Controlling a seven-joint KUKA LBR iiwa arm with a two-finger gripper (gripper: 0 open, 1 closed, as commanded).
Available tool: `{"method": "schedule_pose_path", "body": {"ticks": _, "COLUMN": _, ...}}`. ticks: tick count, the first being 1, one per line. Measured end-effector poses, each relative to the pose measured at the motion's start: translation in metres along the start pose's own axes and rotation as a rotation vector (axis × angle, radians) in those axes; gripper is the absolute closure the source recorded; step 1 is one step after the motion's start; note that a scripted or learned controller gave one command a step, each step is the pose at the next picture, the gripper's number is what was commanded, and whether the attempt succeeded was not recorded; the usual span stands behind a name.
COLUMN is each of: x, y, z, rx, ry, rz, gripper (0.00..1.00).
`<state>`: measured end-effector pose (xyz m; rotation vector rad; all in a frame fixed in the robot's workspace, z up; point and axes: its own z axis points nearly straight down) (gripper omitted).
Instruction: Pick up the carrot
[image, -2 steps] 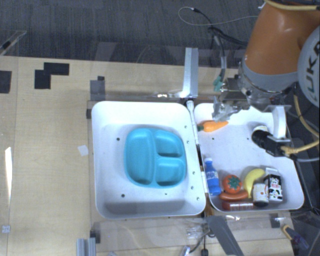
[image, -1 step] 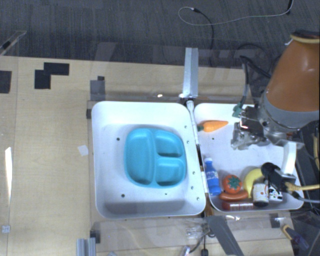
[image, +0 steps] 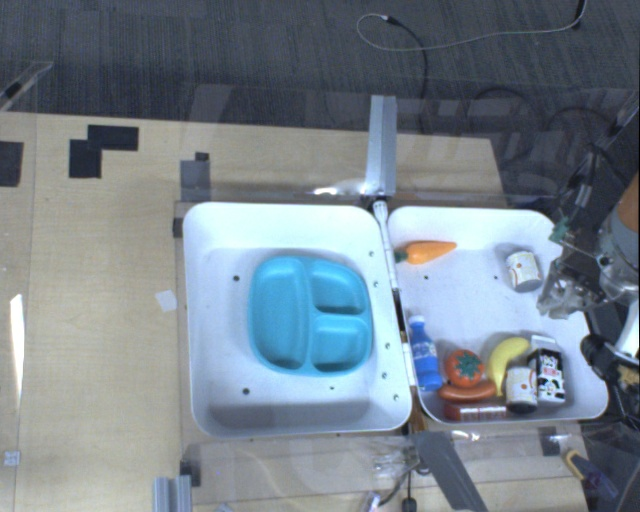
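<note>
The carrot (image: 428, 252), orange with a green stub on its left end, lies flat at the upper left of the right bin (image: 470, 305), close to the divider between the bins. My gripper (image: 561, 296) hangs over the right side of that bin, far to the right of the carrot and a little lower in the view. A small white can (image: 521, 270) lies between them, just left of the gripper. Nothing shows in the gripper's grasp.
Along the right bin's front edge lie a blue bottle (image: 423, 355), a red tomato (image: 465, 367), a banana (image: 507, 352), a red sausage (image: 470, 392), a small can (image: 520, 386) and a cow-patterned carton (image: 547, 378). The left bin (image: 215, 300) holds a blue divided plate (image: 308, 313).
</note>
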<state>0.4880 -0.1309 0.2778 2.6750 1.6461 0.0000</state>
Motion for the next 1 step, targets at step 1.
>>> {"method": "schedule_pose_path", "body": {"ticks": 1, "x": 0.0308, "y": -0.0165, "z": 0.1184, "rx": 0.002, "ry": 0.0, "rz": -0.167, "gripper": 1.0}}
